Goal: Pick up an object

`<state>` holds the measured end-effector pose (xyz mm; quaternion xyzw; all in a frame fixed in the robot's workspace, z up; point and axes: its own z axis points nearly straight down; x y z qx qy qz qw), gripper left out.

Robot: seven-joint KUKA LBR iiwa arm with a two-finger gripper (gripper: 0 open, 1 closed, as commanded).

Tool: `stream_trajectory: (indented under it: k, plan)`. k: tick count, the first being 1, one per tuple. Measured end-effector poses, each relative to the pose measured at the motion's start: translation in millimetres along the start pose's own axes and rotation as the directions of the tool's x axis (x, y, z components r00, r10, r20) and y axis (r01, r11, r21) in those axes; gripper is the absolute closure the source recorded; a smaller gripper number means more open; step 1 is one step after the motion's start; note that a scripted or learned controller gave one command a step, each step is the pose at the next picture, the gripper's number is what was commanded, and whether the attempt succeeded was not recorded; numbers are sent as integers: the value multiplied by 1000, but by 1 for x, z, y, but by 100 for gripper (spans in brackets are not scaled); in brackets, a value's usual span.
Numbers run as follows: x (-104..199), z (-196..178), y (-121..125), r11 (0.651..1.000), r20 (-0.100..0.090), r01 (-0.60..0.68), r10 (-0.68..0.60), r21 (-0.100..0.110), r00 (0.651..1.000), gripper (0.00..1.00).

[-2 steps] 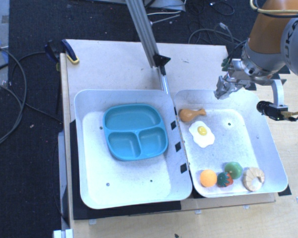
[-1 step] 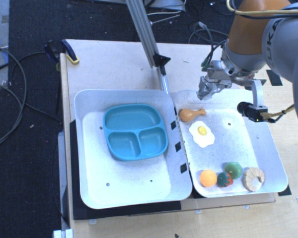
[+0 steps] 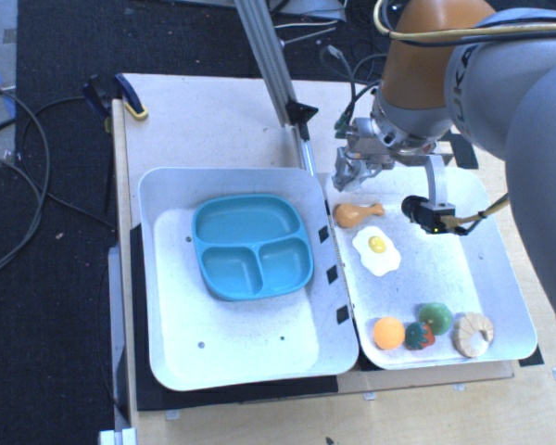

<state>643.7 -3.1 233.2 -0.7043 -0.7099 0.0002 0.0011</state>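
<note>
My gripper (image 3: pixel 348 176) hangs over the back left corner of the right bin (image 3: pixel 463 276), just above and behind a toy chicken drumstick (image 3: pixel 357 214). Nothing shows between its fingers. A toy fried egg (image 3: pixel 377 250) lies just in front of the drumstick. Along the bin's front edge sit an orange ball (image 3: pixel 387 333), a small red and green fruit (image 3: pixel 419 336), a green vegetable (image 3: pixel 435 316) and a tan round bread piece (image 3: pixel 473 334).
The left bin (image 3: pixel 167 332) holds a blue divided plate (image 3: pixel 253 247). A slanted metal pole (image 3: pixel 269 54) rises behind the bins. A black part on a cable (image 3: pixel 430 213) hangs from the arm over the right bin.
</note>
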Motion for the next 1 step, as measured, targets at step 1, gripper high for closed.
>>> stream_trajectory:
  k: [1]
  plan:
    - [62,9,-3,1000,-1,1,-1,0,1000,100]
